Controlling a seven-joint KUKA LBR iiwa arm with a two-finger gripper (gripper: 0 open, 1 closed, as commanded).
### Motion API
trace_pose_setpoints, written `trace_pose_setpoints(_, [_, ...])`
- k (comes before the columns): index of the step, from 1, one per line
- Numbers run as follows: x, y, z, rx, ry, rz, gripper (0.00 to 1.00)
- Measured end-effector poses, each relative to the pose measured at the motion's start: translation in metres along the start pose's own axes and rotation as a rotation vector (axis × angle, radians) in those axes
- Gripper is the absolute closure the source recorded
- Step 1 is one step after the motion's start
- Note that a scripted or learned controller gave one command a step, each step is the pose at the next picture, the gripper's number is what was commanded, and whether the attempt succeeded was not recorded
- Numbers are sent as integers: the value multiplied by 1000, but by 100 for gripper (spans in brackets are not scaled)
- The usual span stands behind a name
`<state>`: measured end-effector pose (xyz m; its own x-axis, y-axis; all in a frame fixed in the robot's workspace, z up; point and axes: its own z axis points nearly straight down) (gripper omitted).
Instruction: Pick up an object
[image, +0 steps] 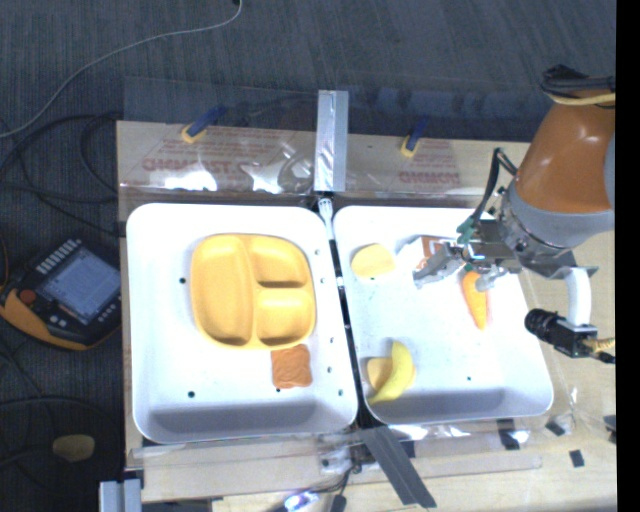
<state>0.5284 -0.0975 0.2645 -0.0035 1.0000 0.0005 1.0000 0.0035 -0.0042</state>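
Carrot (477, 300) in right bin (520, 385), just beside tool (440, 268); tool state unclear. Banana (393, 372), yellow round (373, 262) nearby.

A handheld control pendant (62, 294) with a dark screen lies on the grey carpet (60, 90) off the bench's left edge, cables trailing from it. Along the bench's far edge, a clear plastic sheet (240, 160) is held by two blue-and-yellow clamps (203, 122), and a strip of silver tape (331, 140) runs down toward the seam between the bins.
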Motion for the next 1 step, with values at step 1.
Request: trace_pose_setpoints(1, [-9, -36, 81, 1, 1, -59, 0])
